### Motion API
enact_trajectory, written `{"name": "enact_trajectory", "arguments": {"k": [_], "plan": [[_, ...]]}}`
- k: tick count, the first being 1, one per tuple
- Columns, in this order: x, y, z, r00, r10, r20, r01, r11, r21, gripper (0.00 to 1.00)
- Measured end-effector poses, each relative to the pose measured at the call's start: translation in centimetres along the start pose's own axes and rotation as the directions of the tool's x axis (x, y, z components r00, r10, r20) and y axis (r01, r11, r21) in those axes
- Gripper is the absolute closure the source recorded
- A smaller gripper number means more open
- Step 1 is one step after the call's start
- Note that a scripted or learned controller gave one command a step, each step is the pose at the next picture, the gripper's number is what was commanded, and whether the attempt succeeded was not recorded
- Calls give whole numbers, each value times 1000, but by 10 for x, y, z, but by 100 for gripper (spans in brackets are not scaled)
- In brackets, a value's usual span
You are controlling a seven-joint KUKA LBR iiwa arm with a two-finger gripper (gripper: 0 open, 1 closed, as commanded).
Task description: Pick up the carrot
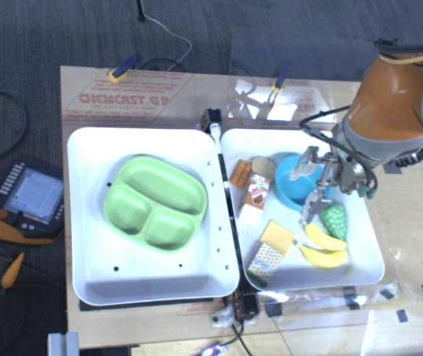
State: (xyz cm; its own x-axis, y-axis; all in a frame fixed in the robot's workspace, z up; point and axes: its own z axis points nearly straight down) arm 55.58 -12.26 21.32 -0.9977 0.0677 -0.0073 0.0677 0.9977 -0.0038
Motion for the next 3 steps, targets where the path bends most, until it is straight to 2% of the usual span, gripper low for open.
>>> {"name": "enact_trajectory", "arguments": {"k": [1,2,3], "plan": [[58,72,30,1000,10,-10,-11,1000,-6,0],[69,10,-112,999,-38,11,38,999,1,0],[71,77,-17,992,-129,-11,129,992,-7,0]]}}
